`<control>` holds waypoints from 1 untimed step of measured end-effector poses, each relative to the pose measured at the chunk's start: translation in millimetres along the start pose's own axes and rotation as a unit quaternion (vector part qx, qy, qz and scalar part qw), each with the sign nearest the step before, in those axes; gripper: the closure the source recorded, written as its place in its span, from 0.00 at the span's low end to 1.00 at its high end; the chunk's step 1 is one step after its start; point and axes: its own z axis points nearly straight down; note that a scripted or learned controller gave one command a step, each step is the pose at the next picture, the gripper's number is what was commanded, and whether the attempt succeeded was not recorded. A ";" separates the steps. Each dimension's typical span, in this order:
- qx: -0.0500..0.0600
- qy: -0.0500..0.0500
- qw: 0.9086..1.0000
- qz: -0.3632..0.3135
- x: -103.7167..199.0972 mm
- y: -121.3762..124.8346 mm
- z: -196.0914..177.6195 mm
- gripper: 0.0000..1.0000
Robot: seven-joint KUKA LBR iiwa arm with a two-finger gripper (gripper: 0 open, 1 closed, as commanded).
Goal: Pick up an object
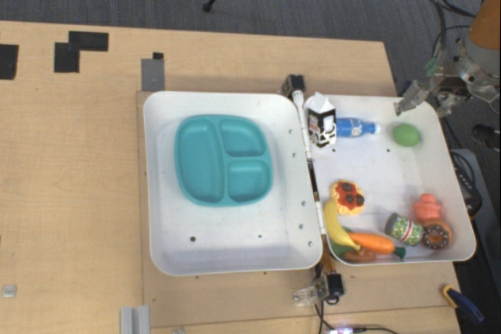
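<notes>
Approach step, by my reading: gripper (pixel 412 99) hangs at the right bin's (pixel 462 246) far edge, apparently spread and empty. Green ball (pixel 405 134) lies just beside it. Next move: descend squarely over it.

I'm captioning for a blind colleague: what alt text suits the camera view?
The gripper hovers at the right bin's far edge near a green ball; a milk carton, banana and carrot lie inside. The left bin holds a teal tray.
</notes>
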 end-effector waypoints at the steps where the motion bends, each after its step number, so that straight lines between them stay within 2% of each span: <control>1: -0.001 0.000 0.999 -0.039 -4.6 -43.4 120.2 0.00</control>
